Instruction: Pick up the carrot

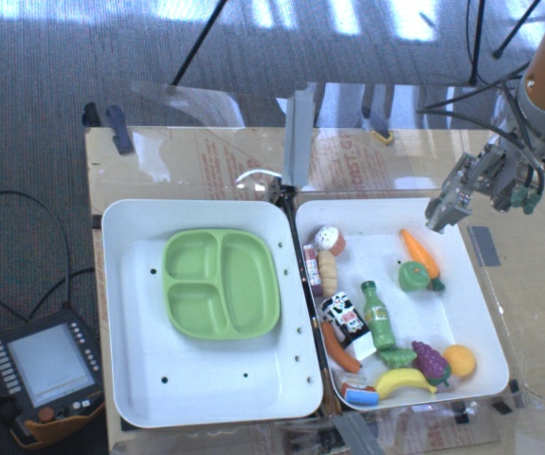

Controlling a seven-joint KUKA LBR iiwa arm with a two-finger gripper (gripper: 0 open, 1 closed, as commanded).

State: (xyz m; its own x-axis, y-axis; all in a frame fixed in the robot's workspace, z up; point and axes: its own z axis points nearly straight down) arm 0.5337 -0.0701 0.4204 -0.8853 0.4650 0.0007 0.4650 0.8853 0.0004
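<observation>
1. Carrot (417,251): orange, lying flat on the floor of the right bin (476,287), in its upper right part, slanted, lower end toward the bin's middle. Nothing lies on it, so access from above is open.
2. Green round toy (414,277): touching or just beside the carrot's lower end. Judgement: this is the one neighbour likely to get nudged or caught if the descent lands low on the carrot.
3. Green bottle (378,315): below and left of the carrot, well apart. Other toy foods (banana (404,382), grapes (430,358), an orange ball (460,359)) sit along the bin's lower edge, far from the carrot, no interference expected.
4. Gripper (444,213): above and right of the carrot, over the bin's upper right rim, apart from it, holding nothing. Spread or closed: cannot tell, the end is blurred.
5. Judgement: pick not yet made; approach stage. The carrot's upper half, away from the green toy, looks like the cleaner grasp site.
6. Green divided plate (222,282): in the left bin (120,349), far left of the carrot, not involved.
</observation>
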